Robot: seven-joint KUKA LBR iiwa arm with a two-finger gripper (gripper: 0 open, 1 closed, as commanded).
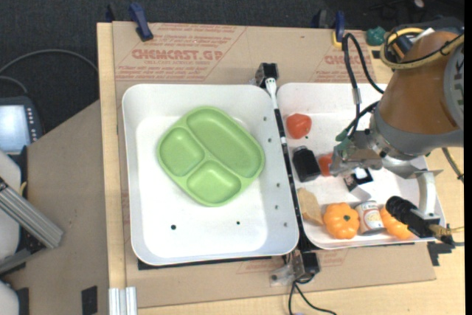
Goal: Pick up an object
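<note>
High slanted view over both bins

Green divided tray lying in left bin. Pincer low over right bin, near black block and small pumpkin.

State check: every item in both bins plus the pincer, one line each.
green divided plate: right way up, flat in the left bin, compartments bare
red-orange object: loose in the right bin
black block: lying beside the divider
small pumpkin: upright, stem up
small can: on its side
pincer: low over the right bin, grip unclear
</note>
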